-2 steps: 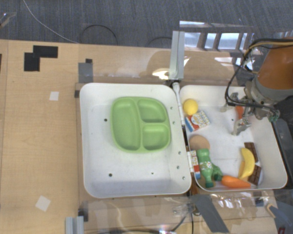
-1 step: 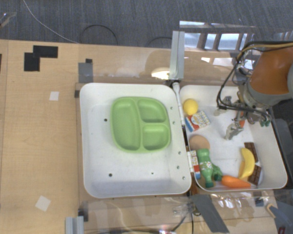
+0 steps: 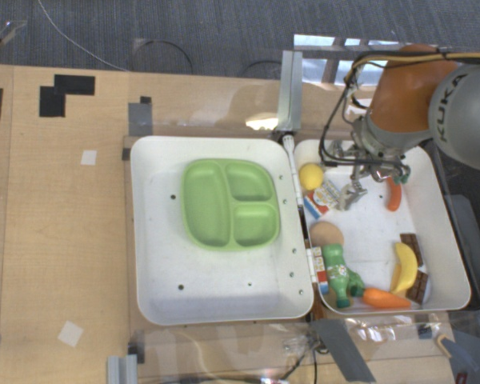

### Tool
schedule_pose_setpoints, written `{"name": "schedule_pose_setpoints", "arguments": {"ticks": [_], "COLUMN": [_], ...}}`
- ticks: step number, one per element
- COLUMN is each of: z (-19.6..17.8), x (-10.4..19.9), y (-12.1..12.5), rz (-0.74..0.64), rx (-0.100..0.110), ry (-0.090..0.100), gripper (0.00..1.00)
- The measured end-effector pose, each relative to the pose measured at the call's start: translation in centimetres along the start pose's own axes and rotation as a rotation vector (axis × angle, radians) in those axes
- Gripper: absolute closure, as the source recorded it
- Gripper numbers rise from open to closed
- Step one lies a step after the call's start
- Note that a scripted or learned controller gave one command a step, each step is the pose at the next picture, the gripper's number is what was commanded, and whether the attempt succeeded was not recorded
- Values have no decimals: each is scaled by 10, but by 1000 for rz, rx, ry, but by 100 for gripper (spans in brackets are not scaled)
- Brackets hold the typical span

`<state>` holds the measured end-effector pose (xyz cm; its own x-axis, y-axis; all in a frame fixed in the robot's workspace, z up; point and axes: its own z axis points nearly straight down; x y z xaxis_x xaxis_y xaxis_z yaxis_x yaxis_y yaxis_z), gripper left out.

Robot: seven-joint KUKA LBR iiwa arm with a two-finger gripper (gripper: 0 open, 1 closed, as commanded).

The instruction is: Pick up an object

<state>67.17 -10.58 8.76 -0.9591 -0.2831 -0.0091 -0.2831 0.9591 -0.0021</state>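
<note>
One banana [image 3: 403, 267] upright; long axis near-to-far, right bin [image 3: 456, 238].

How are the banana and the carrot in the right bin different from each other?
Colour: the banana is yellow, the carrot is orange.
Pose: the banana lies nearly along the bin's right wall, curved; the carrot lies straight across, along the near wall.
Shape: the banana is thicker and bent, the carrot slimmer and tapered.
Both lie in the right bin, in its near right corner, away from the gripper.
</note>
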Motion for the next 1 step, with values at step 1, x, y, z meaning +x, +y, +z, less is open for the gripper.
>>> {"name": "schedule_pose_setpoints", "arguments": {"ticks": [1], "z": [-2], "x": [31], "y": [26], "rz": [159], "rx": [2], "ry": [-4], "gripper": [0]}}
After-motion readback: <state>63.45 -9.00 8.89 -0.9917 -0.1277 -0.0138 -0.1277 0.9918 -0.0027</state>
